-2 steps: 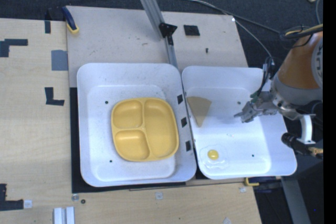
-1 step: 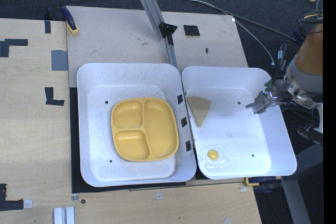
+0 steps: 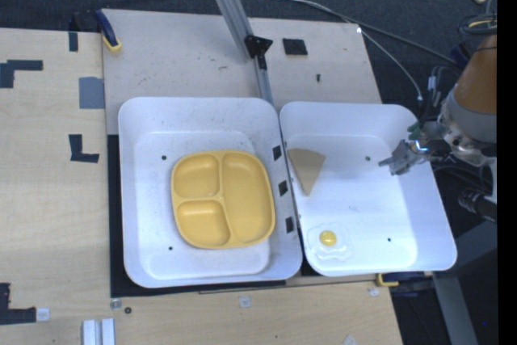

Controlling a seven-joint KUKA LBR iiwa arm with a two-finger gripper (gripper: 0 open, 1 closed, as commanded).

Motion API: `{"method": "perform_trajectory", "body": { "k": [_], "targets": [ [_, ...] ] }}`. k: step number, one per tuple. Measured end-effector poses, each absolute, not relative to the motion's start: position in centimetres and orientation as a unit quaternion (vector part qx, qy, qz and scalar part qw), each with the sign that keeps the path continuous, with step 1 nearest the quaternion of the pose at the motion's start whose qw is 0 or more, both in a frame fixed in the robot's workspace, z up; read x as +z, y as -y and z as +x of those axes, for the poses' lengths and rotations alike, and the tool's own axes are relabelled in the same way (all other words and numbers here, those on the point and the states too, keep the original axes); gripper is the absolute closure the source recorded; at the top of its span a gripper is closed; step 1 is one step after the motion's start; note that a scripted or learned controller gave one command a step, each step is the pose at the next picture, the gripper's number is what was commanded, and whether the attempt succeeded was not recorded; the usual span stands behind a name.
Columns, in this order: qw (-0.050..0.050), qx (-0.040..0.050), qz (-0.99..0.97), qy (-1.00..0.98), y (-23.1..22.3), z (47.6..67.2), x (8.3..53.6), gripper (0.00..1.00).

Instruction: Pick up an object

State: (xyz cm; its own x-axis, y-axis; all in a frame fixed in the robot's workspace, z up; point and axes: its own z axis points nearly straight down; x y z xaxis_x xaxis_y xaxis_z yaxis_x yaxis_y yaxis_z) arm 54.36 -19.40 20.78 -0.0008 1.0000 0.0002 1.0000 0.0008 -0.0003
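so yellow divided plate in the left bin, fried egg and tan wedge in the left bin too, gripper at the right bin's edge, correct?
Not quite. In the camera view the fried egg and tan wedge lie in the right bin, not the left. The yellow plate is in the left bin; the gripper is at the right bin's edge.

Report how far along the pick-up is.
Done: nothing looks lifted. The fried egg and the tan wedge lie on the floor of the right bin, and the yellow divided plate sits in the left bin. In hand: the end effector is over the right bin's right side, apart from both items. Left: reaching an item, gripping and lifting.
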Motion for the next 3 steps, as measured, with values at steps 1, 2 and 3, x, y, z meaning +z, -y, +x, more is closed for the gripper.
{"method": "perform_trajectory", "body": {
  "k": [1, 2, 3],
  "targets": [
    [0.001, 0.0002, -0.705, 0.709, 14.2, 55.6, 19.9, 1.0],
    [0.001, -0.0001, -0.704, 0.71, 7.9, 57.1, 20.0, 1.0],
    [0.001, 0.0001, -0.705, 0.709, 2.8, 57.2, 20.6, 1.0]
  ]
}}
